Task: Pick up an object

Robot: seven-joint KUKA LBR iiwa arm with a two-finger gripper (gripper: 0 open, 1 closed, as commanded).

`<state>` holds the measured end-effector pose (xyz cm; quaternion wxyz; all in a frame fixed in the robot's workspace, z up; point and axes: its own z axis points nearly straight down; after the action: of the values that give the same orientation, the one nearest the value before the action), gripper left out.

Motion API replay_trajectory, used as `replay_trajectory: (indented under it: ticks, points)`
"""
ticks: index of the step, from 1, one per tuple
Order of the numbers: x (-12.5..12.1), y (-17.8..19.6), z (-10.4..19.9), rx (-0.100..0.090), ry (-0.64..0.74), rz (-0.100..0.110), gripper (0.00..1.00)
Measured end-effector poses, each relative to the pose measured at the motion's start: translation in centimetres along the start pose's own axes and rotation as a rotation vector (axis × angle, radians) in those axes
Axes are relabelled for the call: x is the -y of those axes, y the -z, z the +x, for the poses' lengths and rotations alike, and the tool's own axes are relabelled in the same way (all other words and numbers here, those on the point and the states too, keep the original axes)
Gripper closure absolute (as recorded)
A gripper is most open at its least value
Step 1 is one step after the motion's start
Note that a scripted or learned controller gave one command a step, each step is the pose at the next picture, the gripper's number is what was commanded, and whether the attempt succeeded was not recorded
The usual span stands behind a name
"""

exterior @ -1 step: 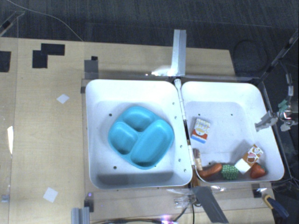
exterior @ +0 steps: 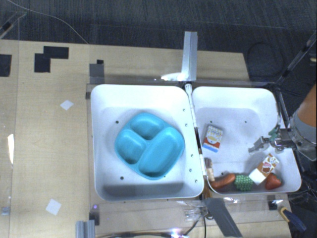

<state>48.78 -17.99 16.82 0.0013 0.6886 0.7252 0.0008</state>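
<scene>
Two-finger metal gripper hovers open, empty, near right white bin's right edge; small brown-and-white carton not yet grasped

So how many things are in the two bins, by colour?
Blue: 1, the tray in the left bin
White and orange: 2, the carton and the small box in the right bin
Red: 2, the sausage and the red piece
Green: 1, the knobbly toy
Total: 6
</scene>
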Motion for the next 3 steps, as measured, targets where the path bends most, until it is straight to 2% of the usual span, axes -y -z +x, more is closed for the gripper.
replay_trajectory:
  ticks: [1, 2, 3]
  points:
    - [0.2, -5.3, -2.5, 0.000, -0.006, 0.001, 0.00]
    - [-0.4, -7.7, -2.7, 0.011, 0.585, -0.015, 0.00]
    - [-7.6, -7.9, 4.8, 0.001, 0.171, -0.010, 0.00]
